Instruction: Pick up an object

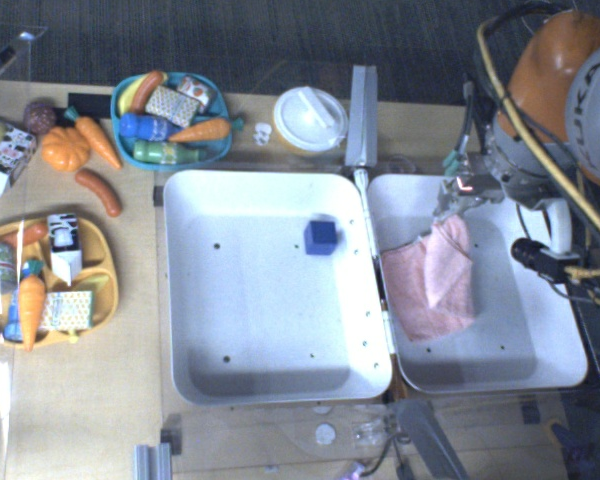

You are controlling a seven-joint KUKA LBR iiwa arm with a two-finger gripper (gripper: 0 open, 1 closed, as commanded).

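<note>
Gripper [450, 206] pinching top corner of pink cloth [435, 278], crumpled, draped in rt bin [550, 363]

Two white bins [265, 183], one blue cube [321, 236], one pink cloth [435, 283]

One fixed camera looks down (slightly slanted) on both bins [270, 193].

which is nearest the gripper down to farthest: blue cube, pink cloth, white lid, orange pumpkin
From the gripper:
1. pink cloth, right bin, just under it
2. white lid, bench above the left bin
3. blue cube, left bin; close to the lid's distance
4. orange pumpkin, far left
</note>
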